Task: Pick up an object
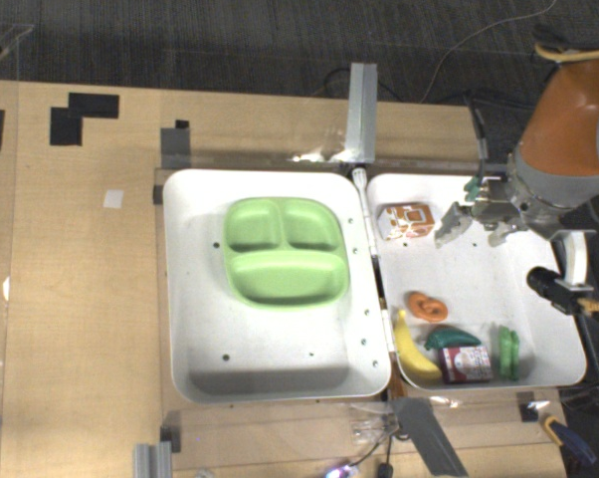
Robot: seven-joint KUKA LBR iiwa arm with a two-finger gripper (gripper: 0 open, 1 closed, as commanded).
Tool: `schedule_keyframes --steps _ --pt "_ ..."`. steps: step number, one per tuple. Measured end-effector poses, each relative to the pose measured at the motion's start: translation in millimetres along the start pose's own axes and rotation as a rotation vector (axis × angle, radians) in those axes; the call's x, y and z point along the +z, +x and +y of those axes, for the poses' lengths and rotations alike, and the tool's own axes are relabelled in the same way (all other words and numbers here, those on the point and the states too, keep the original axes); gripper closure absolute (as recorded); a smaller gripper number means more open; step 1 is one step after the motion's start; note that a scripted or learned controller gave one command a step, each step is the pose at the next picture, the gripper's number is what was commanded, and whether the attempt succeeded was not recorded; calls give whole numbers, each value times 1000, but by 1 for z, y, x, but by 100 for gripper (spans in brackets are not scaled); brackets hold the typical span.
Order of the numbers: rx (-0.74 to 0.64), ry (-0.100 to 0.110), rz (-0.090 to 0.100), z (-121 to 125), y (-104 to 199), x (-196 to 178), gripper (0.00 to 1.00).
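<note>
Your jaws hang spread with nothing between them, over the upper part of the right shallow white plastic bin (538, 267), just beside the small orange-and-white printed packet (406, 220). Below you lies a pale wooden tabletop (71, 297); dark carpet (230, 18) lies beyond. Along that bin's near wall sit an orange ring (427, 307), yellow banana (413, 350), dark red can (467, 363) and green cylinder (506, 353). The left bin (195, 347) holds a green divided tray (284, 250).

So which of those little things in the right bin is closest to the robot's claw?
The white-and-orange packet, alone near the bin's far left corner, just left of the gripper. The others cluster along the near edge.

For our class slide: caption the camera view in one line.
Gripper poised over right bin beside a snack packet.
</note>
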State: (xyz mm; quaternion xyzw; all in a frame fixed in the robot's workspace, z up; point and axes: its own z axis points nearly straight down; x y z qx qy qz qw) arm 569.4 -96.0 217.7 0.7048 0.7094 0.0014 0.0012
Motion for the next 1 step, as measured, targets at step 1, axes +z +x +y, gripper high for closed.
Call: schedule_keyframes --steps 1 --pt "7 2 -1 -68 -74 82 0"
